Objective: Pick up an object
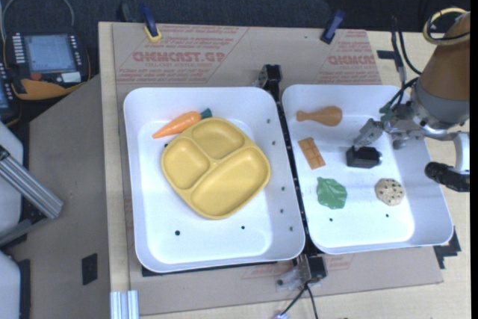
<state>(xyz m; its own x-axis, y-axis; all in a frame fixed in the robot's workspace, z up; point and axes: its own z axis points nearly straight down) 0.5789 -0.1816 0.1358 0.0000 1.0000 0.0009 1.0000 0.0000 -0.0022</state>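
Approach step. Gripper (369,137) is placed low over right bin (427,229), beside drumstick (320,116); pincer state cannot be told. Descent onto one item is required.

Two white bins on the counter: the left bin (149,160) has one yellow divided plate (216,175) and one carrot (177,124); the right bin (358,224) has one drumstick (320,115), one orange cracker (311,153), one green leaf (331,193), one cookie (389,191).

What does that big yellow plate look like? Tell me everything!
The yellow plate looks like smooth plastic, rounded, with three sections: two small ones at the far side and one big one nearer. It lies flat, right side up, turned at a slant, in the left bin. A carrot lies along its far left edge, seemingly touching it.
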